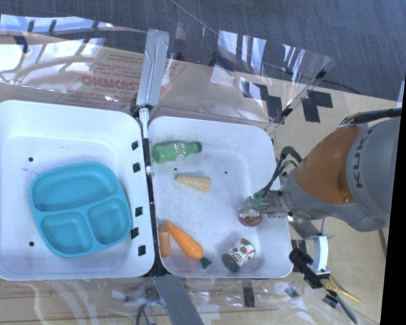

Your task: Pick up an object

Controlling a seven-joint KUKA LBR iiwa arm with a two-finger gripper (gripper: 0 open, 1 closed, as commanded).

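Observation:
In the right bin (227, 148) lie a green bottle (175, 150), a cream-coloured cone-shaped piece (193, 182), an orange carrot (185, 241) with a small orange piece (165, 243) beside it, and a patterned can (239, 254) on its side. My gripper (254, 205) is low at the bin's right side, reaching in from the right. A small reddish object (249, 218) sits right at its tip, partly hidden by it; I cannot see whether it is gripped.
The left bin (18, 139) holds a blue divided plate (78, 181). A grey divider (143, 152) separates the bins. The arm's orange band (328, 171) hangs over the right bin's right wall. Clear plastic sheeting stands behind the bins.

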